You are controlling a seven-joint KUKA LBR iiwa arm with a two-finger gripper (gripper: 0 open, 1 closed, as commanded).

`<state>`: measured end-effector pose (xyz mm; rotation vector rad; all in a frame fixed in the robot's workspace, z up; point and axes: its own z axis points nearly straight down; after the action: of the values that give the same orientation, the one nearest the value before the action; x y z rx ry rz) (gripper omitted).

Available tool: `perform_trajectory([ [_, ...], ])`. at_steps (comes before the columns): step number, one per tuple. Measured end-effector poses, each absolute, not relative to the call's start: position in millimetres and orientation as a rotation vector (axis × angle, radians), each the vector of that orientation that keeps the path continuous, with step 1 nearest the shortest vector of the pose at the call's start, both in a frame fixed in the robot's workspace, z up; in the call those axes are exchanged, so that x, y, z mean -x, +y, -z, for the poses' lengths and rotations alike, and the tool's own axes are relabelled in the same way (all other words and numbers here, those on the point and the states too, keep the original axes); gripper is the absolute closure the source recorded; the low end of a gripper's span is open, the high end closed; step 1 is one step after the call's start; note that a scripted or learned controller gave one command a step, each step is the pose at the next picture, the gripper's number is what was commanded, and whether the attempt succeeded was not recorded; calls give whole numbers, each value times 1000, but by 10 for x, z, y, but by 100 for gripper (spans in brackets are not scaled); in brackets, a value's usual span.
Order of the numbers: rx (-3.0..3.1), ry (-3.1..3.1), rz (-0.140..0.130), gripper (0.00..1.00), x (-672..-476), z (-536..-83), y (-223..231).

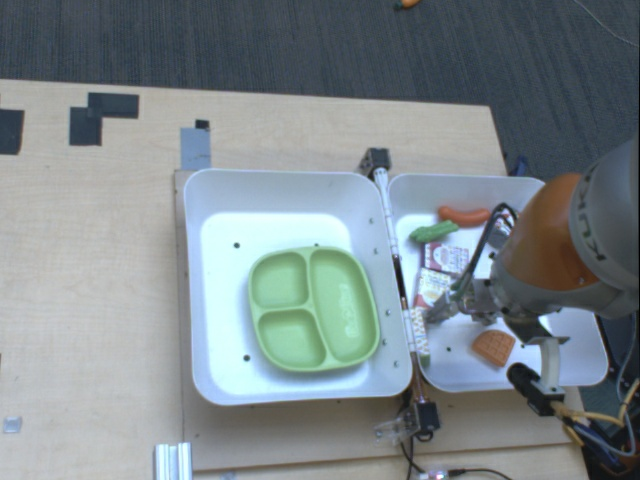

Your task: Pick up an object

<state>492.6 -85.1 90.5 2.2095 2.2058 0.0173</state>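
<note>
Flat printed packets (440, 268) in the right bin (590, 363), beside a green pod (432, 232) and orange sausage (465, 213). Gripper (447, 306) low over the packets; jaw opening and grip impossible to tell.

I see a light wood tabletop (90, 268) carrying two shallow white bins side by side, touching along their inner edges. The left bin (210, 268) sits about mid-tabletop, the right bin (590, 353) close to the tabletop's right edge. Dark grey tape patches (100, 116) lie flat near the far left edge, and a small grey block (196, 146) stands just behind the left bin's far corner. A metal clamp (376, 160) sits at the far end of the seam between bins. Beyond the tabletop I see dark carpet floor (250, 18) with a small orange item (410, 0) lying on it.
</note>
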Motion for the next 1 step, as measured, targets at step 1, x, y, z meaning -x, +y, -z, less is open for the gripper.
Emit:
perform_trajectory([
  [1,-2204,2213,-28,100,-4952,-1025,-823],
])
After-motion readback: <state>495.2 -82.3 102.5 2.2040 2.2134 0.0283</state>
